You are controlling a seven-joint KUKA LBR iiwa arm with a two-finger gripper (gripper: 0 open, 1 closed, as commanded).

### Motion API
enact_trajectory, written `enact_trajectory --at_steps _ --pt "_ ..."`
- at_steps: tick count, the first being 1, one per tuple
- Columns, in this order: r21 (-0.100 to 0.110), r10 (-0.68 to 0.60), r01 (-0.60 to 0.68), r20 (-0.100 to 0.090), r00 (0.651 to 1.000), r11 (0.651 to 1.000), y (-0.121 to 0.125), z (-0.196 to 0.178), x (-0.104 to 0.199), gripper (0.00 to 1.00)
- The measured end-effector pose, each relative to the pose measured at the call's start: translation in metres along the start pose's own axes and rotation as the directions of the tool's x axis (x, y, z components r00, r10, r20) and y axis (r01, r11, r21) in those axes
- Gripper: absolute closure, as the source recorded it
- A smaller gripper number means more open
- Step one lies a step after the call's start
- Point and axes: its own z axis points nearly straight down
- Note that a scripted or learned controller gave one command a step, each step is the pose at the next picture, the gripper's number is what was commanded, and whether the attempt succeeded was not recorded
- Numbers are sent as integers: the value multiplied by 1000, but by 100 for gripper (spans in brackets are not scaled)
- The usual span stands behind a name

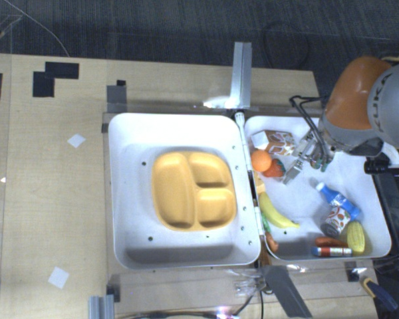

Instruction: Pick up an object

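My gripper [299, 163] hangs over the upper middle of the right bin [369, 178], its fingers pointing left and down toward an orange [260, 160] and a red-green item [274, 169]. Nothing shows between the fingers. A printed snack packet [277, 140] lies just above the orange. A banana [274, 212] rests along the bin's left wall. A blue-capped bottle [336, 200], a small can [333, 223], a yellow corn cob [356, 237] and a red marker [331, 246] lie at the lower right.
The left bin [130, 171] holds a yellow divided tray [193, 189]. A metal post [242, 72] stands behind the divider between the bins. The arm's orange band [351, 97] and grey body cover the right bin's upper right corner.
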Motion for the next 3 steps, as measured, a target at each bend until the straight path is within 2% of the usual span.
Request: enact_trajectory --at_steps 1,2,3 --pt "-1 301 -301 -3 954 954 38 0 19 0" --pt "-7 293 -293 7 956 956 39 -14 16 100" --pt "-5 278 -278 1 961 961 32 -102 67 100"
